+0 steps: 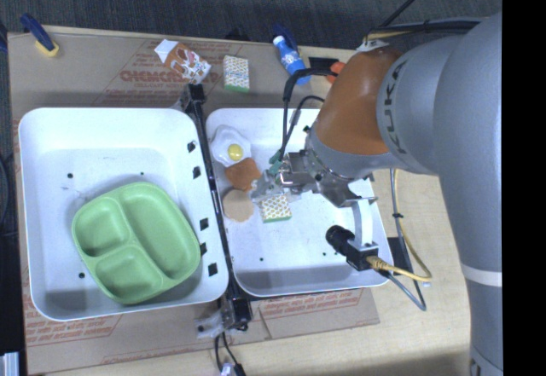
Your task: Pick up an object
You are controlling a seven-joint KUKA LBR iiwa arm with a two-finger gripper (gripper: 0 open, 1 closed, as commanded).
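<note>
As seen from above, the tool (pixel 275 182) is lowered into the right bin (pixel 299 268) | waffle piece (pixel 275 210) just below it | finger state cannot be told

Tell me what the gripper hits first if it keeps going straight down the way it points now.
Probably the checkered waffle piece in the right bin: the gripper hangs just above it. Depth is hard to judge from this slanted view, so it might meet the bin floor beside it instead.

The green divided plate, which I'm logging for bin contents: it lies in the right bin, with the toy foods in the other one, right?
No. The camera view shows the green divided plate in the left bin; the toy foods lie in the right bin.
</note>
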